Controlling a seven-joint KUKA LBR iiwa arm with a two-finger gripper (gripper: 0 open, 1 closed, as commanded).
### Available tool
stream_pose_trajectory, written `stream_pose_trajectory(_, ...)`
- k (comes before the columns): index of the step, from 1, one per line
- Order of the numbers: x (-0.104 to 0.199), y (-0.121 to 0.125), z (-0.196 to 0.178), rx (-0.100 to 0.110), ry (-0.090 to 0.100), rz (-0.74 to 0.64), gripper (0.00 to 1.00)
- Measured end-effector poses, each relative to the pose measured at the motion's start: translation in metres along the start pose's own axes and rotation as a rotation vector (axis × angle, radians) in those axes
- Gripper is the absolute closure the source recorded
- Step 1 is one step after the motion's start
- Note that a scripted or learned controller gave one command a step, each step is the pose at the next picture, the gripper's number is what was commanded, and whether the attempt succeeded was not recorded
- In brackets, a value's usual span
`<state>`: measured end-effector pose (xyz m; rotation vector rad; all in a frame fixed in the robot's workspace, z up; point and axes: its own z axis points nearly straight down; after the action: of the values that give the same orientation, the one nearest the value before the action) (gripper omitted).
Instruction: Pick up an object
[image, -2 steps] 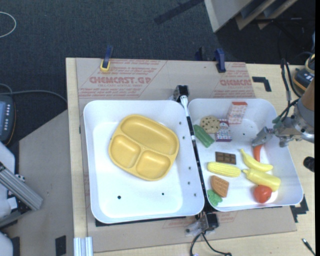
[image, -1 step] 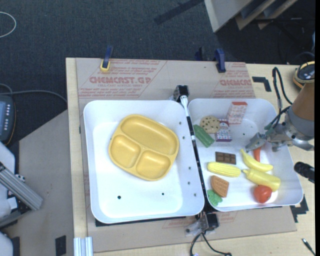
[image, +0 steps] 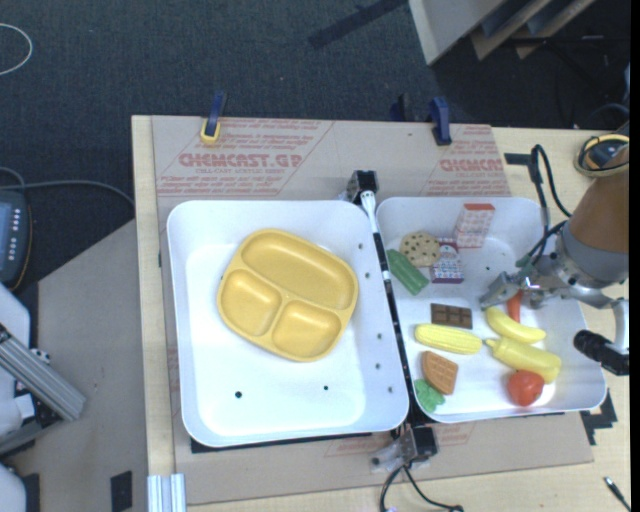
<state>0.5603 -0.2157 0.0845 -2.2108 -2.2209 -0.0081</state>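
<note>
The right bin (image: 492, 262) holds several toy foods. My gripper (image: 512, 292) hangs low over the bin's right side, just above a yellow banana (image: 513, 325), with the arm's orange band (image: 603, 215) behind it. A small red-orange piece (image: 515, 307) shows right under the gripper; I cannot tell whether it is held. A second banana (image: 527, 356) and a red tomato (image: 526, 387) lie nearer the front. A corn cob (image: 447, 340) and a chocolate bar (image: 451, 316) lie to the gripper's left.
Further left in the right bin are a cookie (image: 419, 246), a green pickle (image: 407, 271), a purple pack (image: 447, 268), a red-and-white carton (image: 476, 224) and a brown cracker (image: 439, 372). The left bin (image: 190, 300) holds a yellow divided plate (image: 288, 293).
</note>
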Motion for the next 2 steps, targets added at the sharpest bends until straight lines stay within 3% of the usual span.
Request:
stream_pose_trajectory(1, -0.003, 0.001, -0.013, -0.006, -0.007, 0.001, 1.00)
stream_pose_trajectory(2, -0.004, 0.006, -0.077, -0.008, -0.012, 0.004, 1.00)
